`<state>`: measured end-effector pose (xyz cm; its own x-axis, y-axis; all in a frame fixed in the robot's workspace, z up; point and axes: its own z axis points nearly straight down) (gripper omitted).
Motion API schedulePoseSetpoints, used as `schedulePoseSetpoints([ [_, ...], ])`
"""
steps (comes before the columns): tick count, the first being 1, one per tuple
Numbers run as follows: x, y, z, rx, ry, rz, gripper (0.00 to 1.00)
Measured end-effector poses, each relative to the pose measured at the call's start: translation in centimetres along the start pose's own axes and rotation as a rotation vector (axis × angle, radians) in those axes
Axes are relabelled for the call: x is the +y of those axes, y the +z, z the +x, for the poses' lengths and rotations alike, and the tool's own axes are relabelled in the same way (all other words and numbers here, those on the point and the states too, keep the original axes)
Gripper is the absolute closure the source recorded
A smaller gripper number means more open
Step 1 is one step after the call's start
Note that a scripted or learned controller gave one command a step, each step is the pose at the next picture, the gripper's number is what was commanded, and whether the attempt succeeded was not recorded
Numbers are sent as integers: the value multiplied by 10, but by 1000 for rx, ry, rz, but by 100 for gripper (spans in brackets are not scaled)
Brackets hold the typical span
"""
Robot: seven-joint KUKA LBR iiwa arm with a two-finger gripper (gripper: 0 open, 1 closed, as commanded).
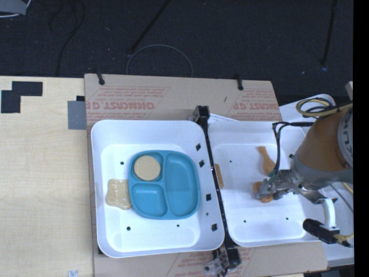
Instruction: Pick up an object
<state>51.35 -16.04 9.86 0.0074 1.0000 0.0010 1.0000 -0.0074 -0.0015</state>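
My gripper is low in the right bin, near its middle right. A small orange-brown piece shows just under the gripper's tip, touching or very close to it. A tan wooden spoon-like piece lies just beyond the gripper, toward the bin's far side. A thin tan item rests against the divider wall on the right bin's left edge. The grey arm with its orange band comes in from the right and hides the bin's right side.
The left bin holds a blue divided plate with a round tan disc in its upper left compartment. A pale tan spongy piece lies against the plate's left side. Black cables loop over the right bin's far corner.
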Motion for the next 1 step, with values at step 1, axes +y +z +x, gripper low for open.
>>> schedulePoseSetpoints([
  [1,-3,-62,-2,-1,-7,-3,100],
])
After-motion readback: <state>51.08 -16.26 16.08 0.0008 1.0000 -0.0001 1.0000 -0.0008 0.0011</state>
